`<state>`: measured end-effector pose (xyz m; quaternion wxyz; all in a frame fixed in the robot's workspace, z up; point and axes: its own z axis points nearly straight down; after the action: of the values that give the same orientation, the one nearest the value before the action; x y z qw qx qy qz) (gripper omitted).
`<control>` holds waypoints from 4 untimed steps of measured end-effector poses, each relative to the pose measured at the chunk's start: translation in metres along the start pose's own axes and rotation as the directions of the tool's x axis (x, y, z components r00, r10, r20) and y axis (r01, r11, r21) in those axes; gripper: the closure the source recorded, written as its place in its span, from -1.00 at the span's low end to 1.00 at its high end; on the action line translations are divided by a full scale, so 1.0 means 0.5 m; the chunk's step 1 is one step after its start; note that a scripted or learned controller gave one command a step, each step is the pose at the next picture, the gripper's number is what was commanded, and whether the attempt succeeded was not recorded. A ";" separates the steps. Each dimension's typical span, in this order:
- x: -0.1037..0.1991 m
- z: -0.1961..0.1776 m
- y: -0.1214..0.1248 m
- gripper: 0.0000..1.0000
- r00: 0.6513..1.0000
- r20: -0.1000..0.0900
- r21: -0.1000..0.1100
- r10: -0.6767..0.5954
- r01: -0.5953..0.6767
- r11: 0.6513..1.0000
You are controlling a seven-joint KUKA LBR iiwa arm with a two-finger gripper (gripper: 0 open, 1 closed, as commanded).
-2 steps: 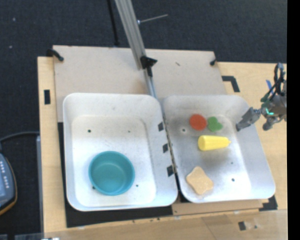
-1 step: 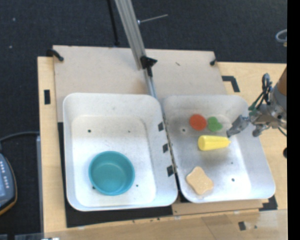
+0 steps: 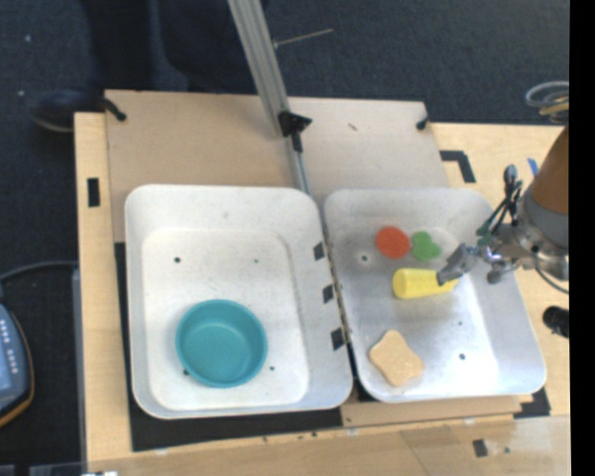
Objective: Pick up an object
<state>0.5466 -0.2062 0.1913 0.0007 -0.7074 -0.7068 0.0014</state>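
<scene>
Nearest, we see the tan sponge [image 3: 396, 358] at the front of the right bin [image 3: 496, 365], lying clear of everything else. Left of it, the teal bowl [image 3: 221, 342] sits alone in the left bin [image 3: 159, 216]. Further back in the right bin lies the yellow piece [image 3: 417, 284], with the gripper [image 3: 452, 269] right at its right end; we cannot tell how far the fingers are apart or whether they have hold of it. Just behind the yellow piece sit the red ball [image 3: 393, 242] and the green piece [image 3: 426, 246], touching each other and crowding the gripper's left side. Beyond the bins, a grey rail [image 3: 263, 62] slants over the bench [image 3: 377, 137]. We read no writing or labels.
</scene>
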 end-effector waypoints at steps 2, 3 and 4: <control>0.004 0.090 -0.012 1.00 1.000 0.001 -0.007 0.004 -0.004 1.000; -0.005 -0.001 0.002 1.00 1.000 0.002 -0.010 -0.003 0.003 1.000; -0.008 -0.036 0.004 1.00 1.000 0.000 -0.007 -0.004 0.004 1.000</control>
<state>0.5485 -0.2099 0.2093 -0.0019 -0.7060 -0.7082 -0.0009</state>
